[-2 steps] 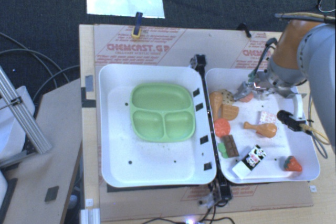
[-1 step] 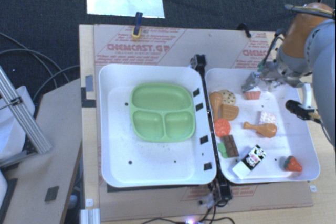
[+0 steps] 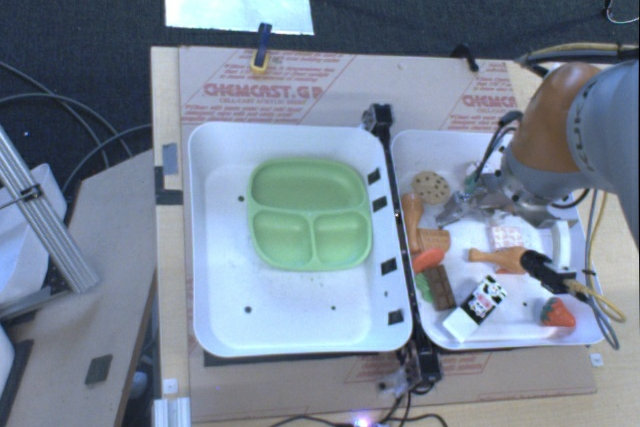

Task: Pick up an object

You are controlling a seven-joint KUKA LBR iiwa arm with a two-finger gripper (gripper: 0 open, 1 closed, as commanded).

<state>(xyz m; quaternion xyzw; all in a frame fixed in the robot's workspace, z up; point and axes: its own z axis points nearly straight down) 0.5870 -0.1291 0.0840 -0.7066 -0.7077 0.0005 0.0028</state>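
Several toys crowd the right bin [image 3: 432,330] while the gripper [image 3: 458,205] hangs low over its upper middle, fingers apart and nothing visibly between them, so the pick looks not yet made. A speckled cookie [image 3: 430,184] lies just to its left, a carrot [image 3: 412,215] and a brown block [image 3: 432,240] close below; which one is the target cannot be told from this angle. Farther off rest a cow-print carton [image 3: 485,299] and a strawberry [image 3: 557,312]. The left bin [image 3: 215,245] holds a green divided plate [image 3: 307,214]
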